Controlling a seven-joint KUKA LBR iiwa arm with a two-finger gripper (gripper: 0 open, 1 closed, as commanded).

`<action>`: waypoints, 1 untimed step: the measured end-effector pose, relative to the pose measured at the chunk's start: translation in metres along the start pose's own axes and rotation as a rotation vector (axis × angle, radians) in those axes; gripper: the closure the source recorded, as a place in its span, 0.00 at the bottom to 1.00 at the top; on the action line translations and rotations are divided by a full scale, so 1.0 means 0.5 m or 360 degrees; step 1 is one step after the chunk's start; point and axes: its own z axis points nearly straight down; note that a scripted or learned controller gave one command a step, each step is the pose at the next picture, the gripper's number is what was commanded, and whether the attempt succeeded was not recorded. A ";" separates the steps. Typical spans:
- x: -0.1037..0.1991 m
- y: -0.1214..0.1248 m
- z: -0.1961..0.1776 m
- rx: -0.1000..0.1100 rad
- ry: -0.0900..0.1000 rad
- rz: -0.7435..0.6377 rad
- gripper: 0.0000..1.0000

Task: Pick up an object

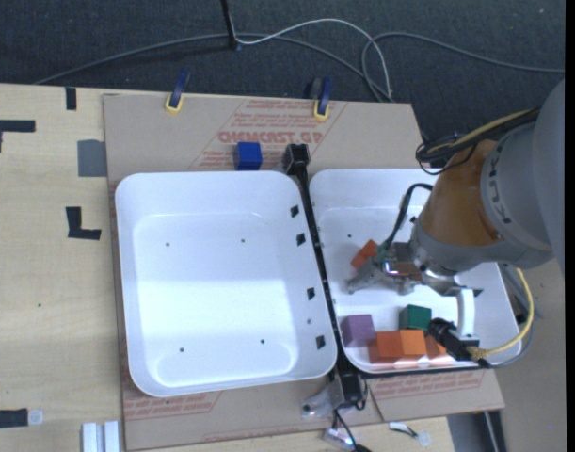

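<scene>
The arm [494, 205] reaches in from the right over the right-hand bin [362, 182], its orange band above the wrist and its pincer [367, 273] low inside the bin, pointing toward the divider between the two bins. At the pincer's tip sits a small orange-red block [365, 251], touching or just beside the upper finger — whether it lies between the fingers or only against them cannot be told from this slant, and the spread of the fingers cannot be told either.

Below the pincer, toward the near rim of the same bin, lie three more pieces: a purple block [359, 328] just below and a little to the left of the tip, a larger orange block [400, 346] below and to the right, and a dark green block [417, 315] resting just above the orange one, close under the wrist.

Well to the left of the pincer, across the divider, stands the left-hand bin [136, 205]. Above and to the left, on the cardboard sheet [268, 130] beyond the bins, a small blue cube [248, 154] sits near the divider's far end — well apart from the pincer.
</scene>
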 end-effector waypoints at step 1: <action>-0.024 0.095 0.000 -0.0002 0.0000 -0.0107 0.00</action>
